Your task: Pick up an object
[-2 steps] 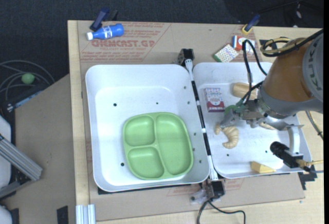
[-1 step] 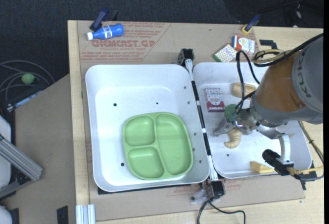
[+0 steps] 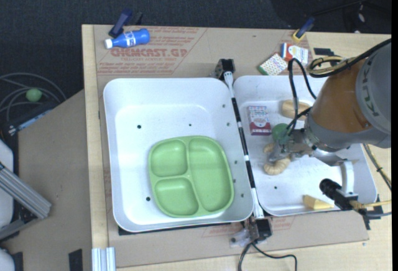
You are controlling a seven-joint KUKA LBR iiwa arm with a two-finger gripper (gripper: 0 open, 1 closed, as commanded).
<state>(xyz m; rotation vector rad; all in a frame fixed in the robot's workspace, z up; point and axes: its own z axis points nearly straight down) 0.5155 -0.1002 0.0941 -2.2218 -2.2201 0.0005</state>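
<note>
One tan object (image 3: pixel 275 167) lies seemingly just below the gripper (image 3: pixel 278 150).

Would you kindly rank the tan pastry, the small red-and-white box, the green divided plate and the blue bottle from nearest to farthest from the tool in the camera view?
1. Tan pastry, right bin, just below the tool.
2. Red-and-white box, right bin, up and left of the tool.
3. Green divided plate, left bin.
4. Blue bottle, on the bench beyond the left bin.
</note>
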